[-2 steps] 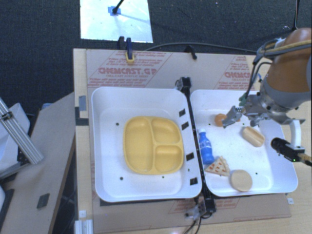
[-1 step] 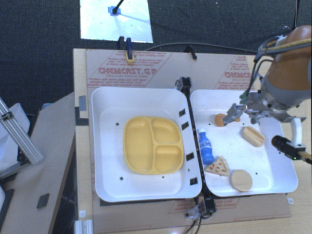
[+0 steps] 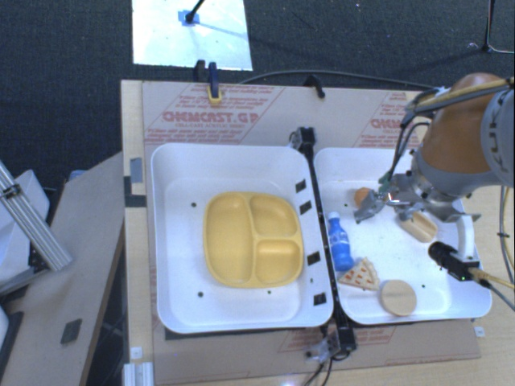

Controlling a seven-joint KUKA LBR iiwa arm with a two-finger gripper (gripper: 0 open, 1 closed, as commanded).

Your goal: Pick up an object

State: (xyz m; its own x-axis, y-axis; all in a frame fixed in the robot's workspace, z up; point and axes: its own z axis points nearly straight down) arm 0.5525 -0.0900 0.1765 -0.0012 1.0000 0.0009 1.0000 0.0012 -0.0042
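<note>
Pincer [image 3: 376,205] sits low in the right bin [image 3: 459,304], beside an orange object [image 3: 364,195], apparently positioned for a grasp; its opening cannot be told.

You get even, bright overhead light; the white bins [image 3: 241,312] wash out slightly. Glare hits the pale sheet [image 3: 193,22] at twelve o'clock. Shadows stay soft, focus slightly grainy.
</note>
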